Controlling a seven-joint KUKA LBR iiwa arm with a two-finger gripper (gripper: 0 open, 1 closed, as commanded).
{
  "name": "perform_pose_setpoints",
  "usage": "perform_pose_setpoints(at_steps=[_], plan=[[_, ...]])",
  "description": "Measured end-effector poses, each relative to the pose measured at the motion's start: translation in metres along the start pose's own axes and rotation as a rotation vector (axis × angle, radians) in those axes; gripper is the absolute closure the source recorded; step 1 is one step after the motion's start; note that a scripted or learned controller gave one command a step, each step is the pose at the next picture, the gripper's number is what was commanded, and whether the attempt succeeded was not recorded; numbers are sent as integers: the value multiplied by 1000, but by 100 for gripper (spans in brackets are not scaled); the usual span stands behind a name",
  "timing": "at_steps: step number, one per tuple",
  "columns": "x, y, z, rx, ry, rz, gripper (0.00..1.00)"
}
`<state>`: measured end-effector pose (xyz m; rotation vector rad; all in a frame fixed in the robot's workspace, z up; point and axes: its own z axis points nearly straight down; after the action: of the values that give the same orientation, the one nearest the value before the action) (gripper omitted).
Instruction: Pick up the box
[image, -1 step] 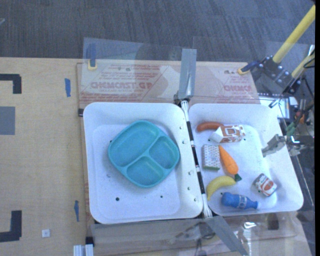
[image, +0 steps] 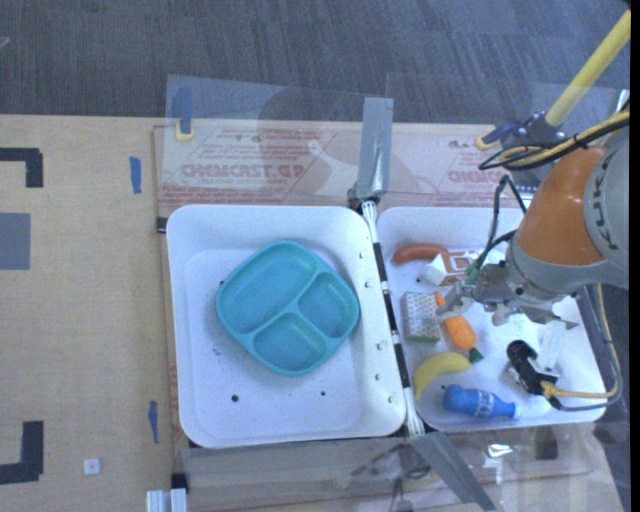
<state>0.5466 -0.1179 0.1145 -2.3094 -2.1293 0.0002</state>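
1. The box (image: 421, 314) lies in the right bin (image: 590, 385), near its left wall, long axis running 12 to 6 o'clock.
2. It is a small grey box with a dotted face.
3. The tool (image: 470, 293) hovers just beside it at 2 o'clock; I cannot tell its opening.
4. A carrot (image: 459, 331) lies beside the box at 4 o'clock.

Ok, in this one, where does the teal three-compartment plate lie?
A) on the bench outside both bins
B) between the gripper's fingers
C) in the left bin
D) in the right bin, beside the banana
C: the teal three-compartment plate lies flat in the left white bin, apart from the gripper over the right white bin.
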Motion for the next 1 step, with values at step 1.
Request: perform_pose_setpoints(at_steps=[1], plan=[[-2, 87, 25, -3, -1, -118, 0]])
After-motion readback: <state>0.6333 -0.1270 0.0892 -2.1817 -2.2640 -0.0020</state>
